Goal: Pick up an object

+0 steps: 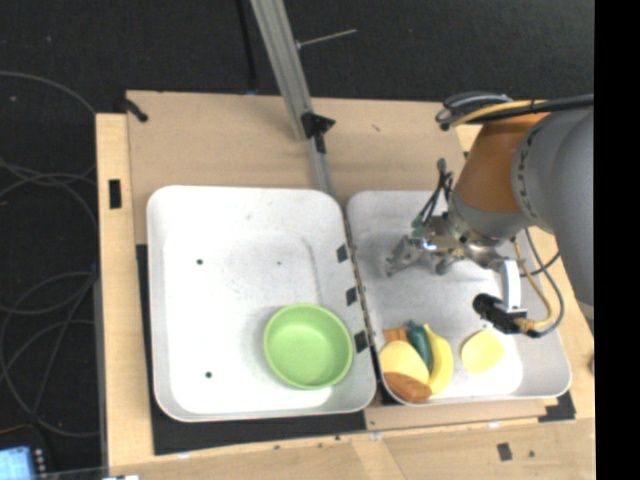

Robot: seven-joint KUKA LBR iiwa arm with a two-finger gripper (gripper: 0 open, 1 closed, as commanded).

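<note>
My gripper (418, 256) hangs over the middle of the right bin (385, 218), its grey fingers (398, 260) spread open above bare bin floor with nothing between them. At that bin's front left corner lies a pile of small objects (413, 360): a yellow banana-like piece, a dark green piece and an orange-brown piece. A yellow round object (482, 351) rests to the right of the pile, near the front edge. Both lie in front of the gripper, apart from it. A light green bowl (308, 344) sits in the left bin (200, 238) near its front right corner.
The grey arm with its orange band (500, 173) covers the right bin's back right part, with a black cable fitting (497, 311) hanging below it. A metal pole (290, 68) slants up from behind the bins. A raised divider (352, 278) separates the bins.
</note>
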